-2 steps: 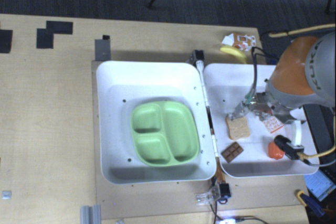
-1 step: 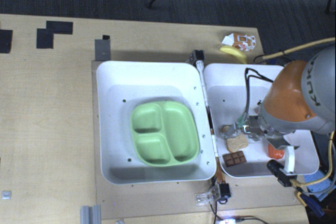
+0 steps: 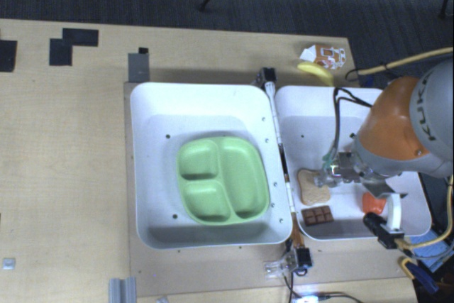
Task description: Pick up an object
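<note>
The gripper (image 3: 330, 172) hung over the toast (image 3: 312, 186) — poised, I judged, to grasp it; jaw state could not be told.

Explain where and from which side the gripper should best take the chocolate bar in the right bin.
Probably from straight above, fingers across the short sides of the chocolate bar. It lies flat near the right bin's front wall, so a side approach looks blocked.

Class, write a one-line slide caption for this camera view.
KUKA arm lowers its gripper over a toast slice in the right bin; green tray sits left.
</note>
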Robot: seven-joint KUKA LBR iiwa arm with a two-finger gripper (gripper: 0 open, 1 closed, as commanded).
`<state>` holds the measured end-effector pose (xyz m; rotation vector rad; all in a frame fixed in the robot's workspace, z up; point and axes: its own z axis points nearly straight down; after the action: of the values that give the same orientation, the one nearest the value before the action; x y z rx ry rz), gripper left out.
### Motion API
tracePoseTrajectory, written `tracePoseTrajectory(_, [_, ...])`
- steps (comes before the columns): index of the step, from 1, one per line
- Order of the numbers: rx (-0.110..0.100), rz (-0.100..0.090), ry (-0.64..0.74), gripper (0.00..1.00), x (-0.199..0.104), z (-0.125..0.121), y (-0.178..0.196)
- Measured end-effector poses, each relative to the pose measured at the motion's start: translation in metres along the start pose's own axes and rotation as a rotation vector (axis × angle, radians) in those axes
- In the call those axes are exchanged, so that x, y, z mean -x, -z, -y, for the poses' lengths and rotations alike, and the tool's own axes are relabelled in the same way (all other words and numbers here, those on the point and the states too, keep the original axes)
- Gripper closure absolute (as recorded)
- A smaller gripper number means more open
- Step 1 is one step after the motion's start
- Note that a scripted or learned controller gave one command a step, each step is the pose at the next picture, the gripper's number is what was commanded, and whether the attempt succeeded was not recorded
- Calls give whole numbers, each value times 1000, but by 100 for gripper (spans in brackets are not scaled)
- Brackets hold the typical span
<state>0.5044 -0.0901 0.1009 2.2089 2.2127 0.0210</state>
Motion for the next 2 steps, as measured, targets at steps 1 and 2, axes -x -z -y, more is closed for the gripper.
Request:
tracePoseTrajectory(1, [-15, 2, 0, 100, 117, -84, 35])
tracePoseTrajectory(2, [-17, 0, 2, 0, 116, -84, 34])
